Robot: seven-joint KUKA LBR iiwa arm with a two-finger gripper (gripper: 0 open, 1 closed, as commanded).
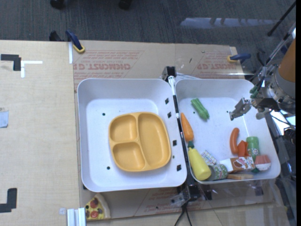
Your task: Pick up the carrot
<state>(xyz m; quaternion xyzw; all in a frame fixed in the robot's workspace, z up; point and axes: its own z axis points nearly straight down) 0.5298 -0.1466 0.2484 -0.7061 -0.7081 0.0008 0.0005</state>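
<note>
carrot lies in the right bin, tight against its left wall, long axis running along that wall, green-tipped end toward the near edge and orange point toward the far edge. just below it sits a yellow bottle; a green pepper lies toward the far side. the gripper hangs over the bin's right half, well apart from the carrot, fingers spread with nothing between them. the left bin carries a yellow divided plate. mirrored print on the cardboard can't be read.
</note>
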